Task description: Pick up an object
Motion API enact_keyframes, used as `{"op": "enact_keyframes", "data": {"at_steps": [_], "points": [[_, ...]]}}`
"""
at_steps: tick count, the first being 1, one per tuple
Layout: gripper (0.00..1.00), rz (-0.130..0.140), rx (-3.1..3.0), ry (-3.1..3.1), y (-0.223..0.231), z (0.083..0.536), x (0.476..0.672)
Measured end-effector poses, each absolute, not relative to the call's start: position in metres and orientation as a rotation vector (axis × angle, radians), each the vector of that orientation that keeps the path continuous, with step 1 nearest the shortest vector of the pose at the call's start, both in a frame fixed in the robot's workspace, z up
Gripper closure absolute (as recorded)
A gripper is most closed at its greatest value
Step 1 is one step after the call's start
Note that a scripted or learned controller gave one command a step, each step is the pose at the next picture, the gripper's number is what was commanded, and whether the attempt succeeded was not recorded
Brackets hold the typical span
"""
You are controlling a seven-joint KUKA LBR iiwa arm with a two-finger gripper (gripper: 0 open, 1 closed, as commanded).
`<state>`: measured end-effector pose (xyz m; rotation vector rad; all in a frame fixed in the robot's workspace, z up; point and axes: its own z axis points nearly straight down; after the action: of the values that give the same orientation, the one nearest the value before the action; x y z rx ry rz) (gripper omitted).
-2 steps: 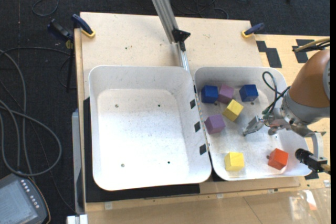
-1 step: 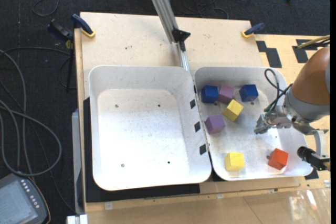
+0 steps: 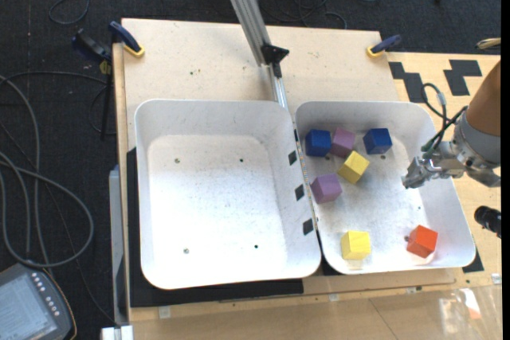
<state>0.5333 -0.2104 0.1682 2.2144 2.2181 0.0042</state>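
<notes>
The right bin (image 3: 446,195) holds several small cubes. Two blue cubes (image 3: 319,142) (image 3: 377,140) lie near its back, with a purple cube (image 3: 343,142) between them. A yellow cube (image 3: 354,166) and a second purple cube (image 3: 326,188) sit just in front of those. Another yellow cube (image 3: 355,244) and an orange cube (image 3: 422,240) rest near the front wall. My gripper (image 3: 416,173) reaches in from the right, above the bin's right part, apart from every cube. Nothing shows between its fingers.
The left bin (image 3: 159,251) stands beside the right one, sharing a middle wall. A slanted metal pole (image 3: 243,0) crosses the back of the bench. Clamps (image 3: 126,39) (image 3: 384,44) sit at the board's back corners.
</notes>
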Motion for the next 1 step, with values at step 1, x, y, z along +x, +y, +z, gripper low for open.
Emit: {"op": "enact_keyframes", "data": {"at_steps": [1], "points": [[1.0,0.003,2.214,2.217,-0.2211,0.2211,0.5384]]}}
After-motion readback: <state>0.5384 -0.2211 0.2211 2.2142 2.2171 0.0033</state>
